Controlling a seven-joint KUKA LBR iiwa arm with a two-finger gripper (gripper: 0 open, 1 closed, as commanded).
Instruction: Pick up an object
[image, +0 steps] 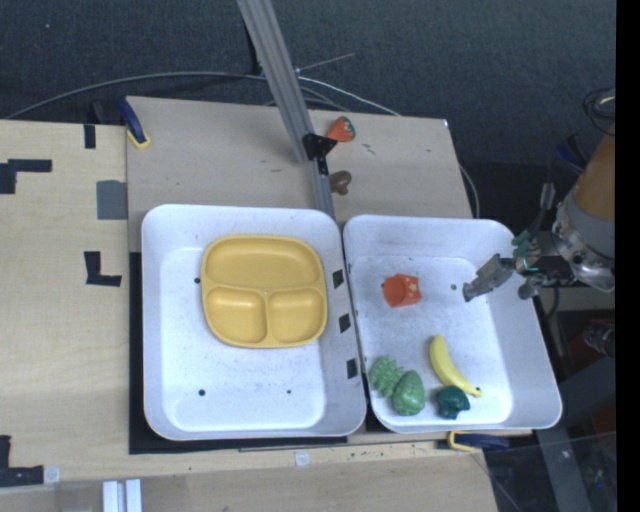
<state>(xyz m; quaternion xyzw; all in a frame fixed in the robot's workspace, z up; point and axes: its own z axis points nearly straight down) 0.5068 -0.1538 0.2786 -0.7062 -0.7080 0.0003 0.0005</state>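
Looking from the near edge of the surface (60, 400), I see first the things at the front of the right bin (525, 330): a green bumpy vegetable (397, 385), a small dark teal piece (452, 402) just beside it, and a yellow banana (450, 365) lying at a slant, its lower end close to the teal piece. All three lie apart from my gripper (492, 275). Further back in the same bin an orange-red block (402, 290) rests alone on the white floor. My gripper is above the right side of this bin, near its right wall, at about the same depth as the block but well apart from it. It holds nothing; whether it is spread or pressed together I cannot tell from this angle. In the left bin (160, 330) lies a yellow plate with three sections (265, 290), toward the back half. Behind the bins, a grey metal bar (285, 90) runs up at a slant, with a small orange object (342, 128) near it.
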